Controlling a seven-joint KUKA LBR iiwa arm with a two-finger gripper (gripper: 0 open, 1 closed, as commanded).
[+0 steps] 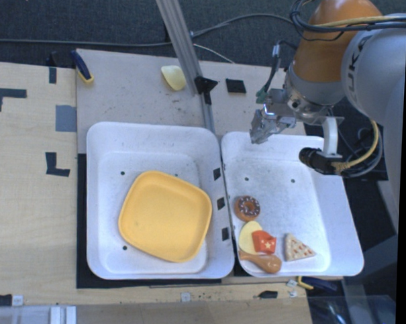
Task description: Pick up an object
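In the right bin (335, 217) lie a small chocolate donut (247, 207), a yellow slice with a red piece (264, 242) on it, a brown drumstick-like piece (264, 263) and a pizza wedge (297, 249), all near the front. My gripper (260, 133) hangs over the far left corner of that bin, well above and behind the food. Nothing shows between its fingers.
The left bin (101, 187) holds a square yellow plate (166, 215). A metal pole (187, 53) rises slantwise behind the bins. A pale yellow object (172, 77) and a blue-yellow tool (82, 67) lie on the grey board behind. A black fitting (317, 159) juts over the right bin's far edge.
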